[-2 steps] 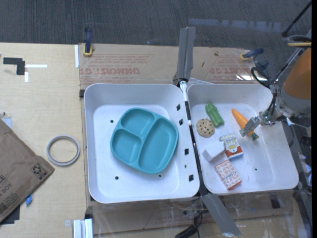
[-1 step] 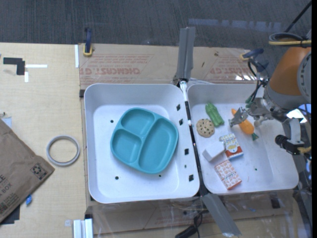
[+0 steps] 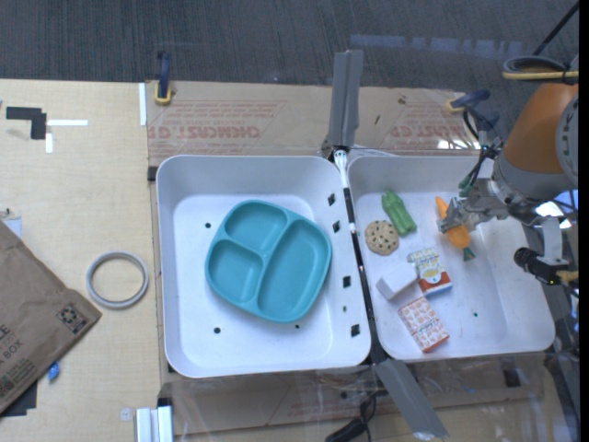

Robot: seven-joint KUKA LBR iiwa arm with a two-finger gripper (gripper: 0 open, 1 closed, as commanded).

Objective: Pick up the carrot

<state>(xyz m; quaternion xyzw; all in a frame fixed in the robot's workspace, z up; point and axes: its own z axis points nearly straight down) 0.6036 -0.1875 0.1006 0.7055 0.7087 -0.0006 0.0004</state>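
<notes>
My end effector (image 3: pixel 457 217) hangs inside the right bin (image 3: pixel 515 339), and the carrot (image 3: pixel 453 226) sits right at its tip, though I cannot tell whether I grip it. Just to its left lie a green pickle (image 3: pixel 398 212) and a cookie (image 3: pixel 381 237); below it, two small cartons (image 3: pixel 430 272). Farther left, the other bin (image 3: pixel 184 339) holds a teal divided plate (image 3: pixel 268 261).

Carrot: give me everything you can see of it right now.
The carrot is small and orange, plastic-looking like a toy, with a bit of green at its lower end. It lies in the right bin, near the far right side, slanted. The gripper is right over its upper part, so that part is hidden; whether the gripper actually clamps it I cannot tell. The green pickle-like piece lies apart to its left.
</notes>
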